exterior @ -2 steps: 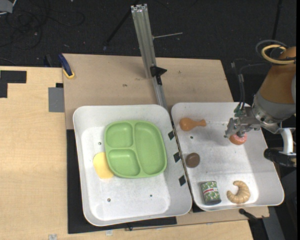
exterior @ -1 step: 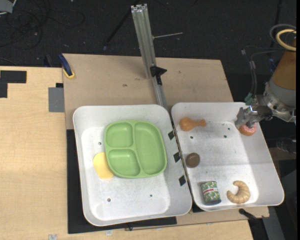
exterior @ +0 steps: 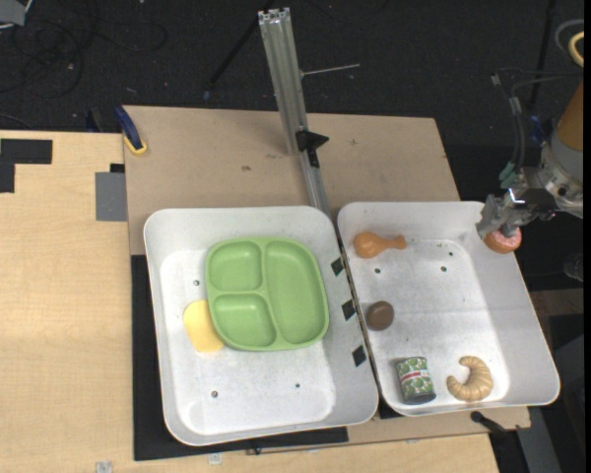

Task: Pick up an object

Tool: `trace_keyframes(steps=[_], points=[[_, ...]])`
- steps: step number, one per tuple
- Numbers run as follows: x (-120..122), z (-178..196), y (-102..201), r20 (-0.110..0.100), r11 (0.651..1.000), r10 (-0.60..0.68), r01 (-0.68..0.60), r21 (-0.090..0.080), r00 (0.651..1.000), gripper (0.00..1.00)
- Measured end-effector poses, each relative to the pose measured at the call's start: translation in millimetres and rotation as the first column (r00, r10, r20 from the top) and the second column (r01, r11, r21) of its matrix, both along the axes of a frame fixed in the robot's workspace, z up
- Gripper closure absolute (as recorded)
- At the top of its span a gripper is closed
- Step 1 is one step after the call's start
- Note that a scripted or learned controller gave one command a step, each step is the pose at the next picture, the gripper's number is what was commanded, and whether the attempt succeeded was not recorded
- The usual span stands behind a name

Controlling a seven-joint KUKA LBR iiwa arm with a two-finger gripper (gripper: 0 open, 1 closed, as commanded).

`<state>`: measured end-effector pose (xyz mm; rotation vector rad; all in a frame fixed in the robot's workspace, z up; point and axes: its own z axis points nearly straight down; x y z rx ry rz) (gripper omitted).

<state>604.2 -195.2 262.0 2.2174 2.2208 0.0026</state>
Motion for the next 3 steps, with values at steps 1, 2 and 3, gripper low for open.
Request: trace_keyframes(steps=[1,2,3], points=[[-6,-14,56,-0.007,1.0,0.003,-0.003,0.004,1.0,1.0],[-14,-14,105,-0.007,1.0,0.003,-0.003,0.004,1.0,1.0],[-15,-28,152,-0.008,1.0,0.002,-0.002,0.002,1.0,1.0]])
